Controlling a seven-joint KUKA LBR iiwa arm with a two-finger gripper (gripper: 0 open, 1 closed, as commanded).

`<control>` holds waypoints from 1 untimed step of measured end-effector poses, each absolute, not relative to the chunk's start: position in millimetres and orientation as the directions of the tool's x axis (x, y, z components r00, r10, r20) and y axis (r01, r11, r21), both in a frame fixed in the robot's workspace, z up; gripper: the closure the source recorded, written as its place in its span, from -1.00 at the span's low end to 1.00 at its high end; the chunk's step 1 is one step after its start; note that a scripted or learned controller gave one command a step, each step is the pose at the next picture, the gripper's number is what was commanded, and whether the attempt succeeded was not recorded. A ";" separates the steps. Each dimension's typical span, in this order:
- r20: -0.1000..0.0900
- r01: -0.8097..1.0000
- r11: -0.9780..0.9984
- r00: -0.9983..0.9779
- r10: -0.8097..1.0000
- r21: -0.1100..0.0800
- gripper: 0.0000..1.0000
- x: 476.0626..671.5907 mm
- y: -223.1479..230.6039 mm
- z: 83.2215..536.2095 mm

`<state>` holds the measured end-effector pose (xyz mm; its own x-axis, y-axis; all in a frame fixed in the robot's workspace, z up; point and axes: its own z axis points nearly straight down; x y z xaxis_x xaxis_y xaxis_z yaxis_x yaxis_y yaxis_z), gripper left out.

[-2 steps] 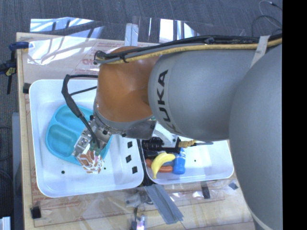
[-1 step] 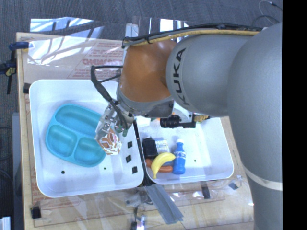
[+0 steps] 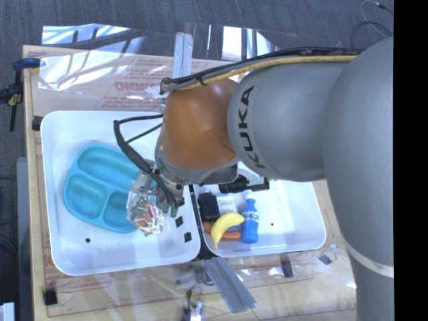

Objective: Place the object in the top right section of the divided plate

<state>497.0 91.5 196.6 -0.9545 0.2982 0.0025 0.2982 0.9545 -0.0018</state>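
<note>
Left bin [image 3: 80, 259]: object [image 3: 147, 216], seemingly long axis upright

The surface [image 3: 100, 89] is a pale wooden board with faint red print near its far edge, and a clear plastic sheet [image 3: 87, 39] lies over that far part, catching glare. Two shallow white bins sit directly on it, side by side and touching along a middle seam. The left bin [image 3: 53, 172] is the larger in view, the right bin [image 3: 301, 229] partly covered by the arm. Black clamps [image 3: 20, 64] grip the surface's left edge.
</note>
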 end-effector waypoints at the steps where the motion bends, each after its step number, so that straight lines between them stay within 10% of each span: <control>1: 0.000 0.242 0.970 -0.970 0.242 -0.001 1.00 566.5 92.0 208.3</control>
